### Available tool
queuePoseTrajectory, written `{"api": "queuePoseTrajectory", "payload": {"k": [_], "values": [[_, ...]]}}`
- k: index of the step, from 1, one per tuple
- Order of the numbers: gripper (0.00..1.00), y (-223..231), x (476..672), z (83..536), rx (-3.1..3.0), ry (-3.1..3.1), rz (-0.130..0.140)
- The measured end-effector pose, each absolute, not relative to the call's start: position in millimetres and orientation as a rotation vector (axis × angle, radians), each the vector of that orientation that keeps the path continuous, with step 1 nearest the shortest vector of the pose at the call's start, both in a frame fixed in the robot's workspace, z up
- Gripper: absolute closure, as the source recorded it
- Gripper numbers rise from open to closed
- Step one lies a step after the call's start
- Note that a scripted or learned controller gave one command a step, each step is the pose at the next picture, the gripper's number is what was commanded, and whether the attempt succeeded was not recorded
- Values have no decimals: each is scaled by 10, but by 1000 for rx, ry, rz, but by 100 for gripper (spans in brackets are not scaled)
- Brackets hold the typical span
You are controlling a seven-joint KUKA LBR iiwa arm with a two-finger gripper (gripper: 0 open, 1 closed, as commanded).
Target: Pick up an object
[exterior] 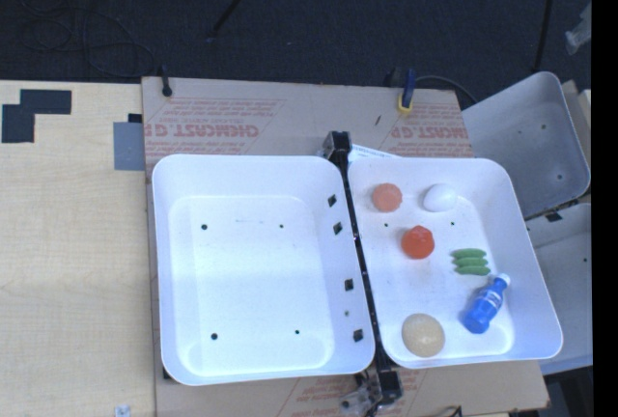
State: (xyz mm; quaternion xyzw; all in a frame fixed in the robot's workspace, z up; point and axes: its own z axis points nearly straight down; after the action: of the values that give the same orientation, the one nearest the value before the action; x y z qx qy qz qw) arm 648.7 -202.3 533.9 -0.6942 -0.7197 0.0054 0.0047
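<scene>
Two shallow white bins sit side by side on a sheet of brown cardboard [290, 121] laid over a pale wooden tabletop [68, 251], seen from above at a slant. The left bin [169, 183] shows a bare white floor with a few small dark dots. The right bin [536, 309] holds six small objects, all apart from one another. Toward its far side lie a pale orange ball [387, 197] and, to the right of it, a white egg-shaped object [439, 198]. Nearer the middle is a red-orange ball [418, 242], with a small green pea pod [470, 261] to its right. Toward the near edge rests a cream-coloured round object [423, 334], and beside it on the right a small blue bottle [485, 305] lies tilted, its white cap pointing up and right. A grey metal plate [531, 140] stands at the far right. The gripper cannot be made out here, so its state cannot be told.
</scene>
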Motion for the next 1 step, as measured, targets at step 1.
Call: {"api": "queuePoseTrajectory", "payload": {"k": [1], "values": [[100,-2004,6496,5437,-2167,-2260,19]]}}
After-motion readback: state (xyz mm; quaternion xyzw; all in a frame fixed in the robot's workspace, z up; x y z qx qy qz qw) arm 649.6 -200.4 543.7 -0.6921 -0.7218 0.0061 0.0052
